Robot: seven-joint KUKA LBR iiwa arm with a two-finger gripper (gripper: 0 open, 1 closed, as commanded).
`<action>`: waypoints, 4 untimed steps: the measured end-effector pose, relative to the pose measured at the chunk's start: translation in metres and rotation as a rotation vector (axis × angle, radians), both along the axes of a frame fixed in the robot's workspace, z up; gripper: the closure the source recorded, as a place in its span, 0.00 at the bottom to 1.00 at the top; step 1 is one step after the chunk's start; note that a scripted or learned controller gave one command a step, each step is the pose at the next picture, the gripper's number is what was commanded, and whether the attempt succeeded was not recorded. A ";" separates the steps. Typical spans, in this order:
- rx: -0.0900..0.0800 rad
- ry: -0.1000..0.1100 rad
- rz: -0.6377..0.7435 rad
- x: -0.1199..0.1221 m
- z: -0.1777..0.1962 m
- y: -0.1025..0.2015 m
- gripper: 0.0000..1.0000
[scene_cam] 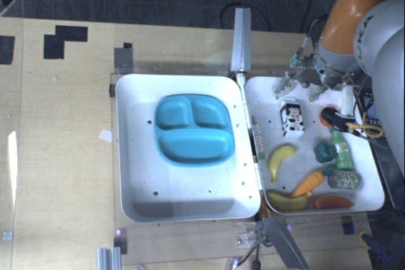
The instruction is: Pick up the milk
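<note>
Red pepper point(333, 202) & carrot point(308, 183) up front in rt bin; milk point(292, 119) lies just below/left of hand point(297, 81), long axis front-back; grip state: can't tell.

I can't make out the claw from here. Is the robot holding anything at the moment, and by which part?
Nothing shows between its fingers. The gripper hangs over the back of the right bin, just above the small milk carton, which lies on the bin floor, not lifted.
</note>
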State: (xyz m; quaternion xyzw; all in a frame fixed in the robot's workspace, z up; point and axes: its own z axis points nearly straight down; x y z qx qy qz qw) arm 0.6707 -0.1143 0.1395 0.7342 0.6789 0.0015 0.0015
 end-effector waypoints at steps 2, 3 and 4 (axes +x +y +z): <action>0.001 0.001 -0.274 -0.006 -0.045 -0.015 0.00; 0.001 0.001 -0.267 -0.004 -0.036 -0.013 1.00; 0.002 0.003 -0.369 -0.012 0.044 0.055 1.00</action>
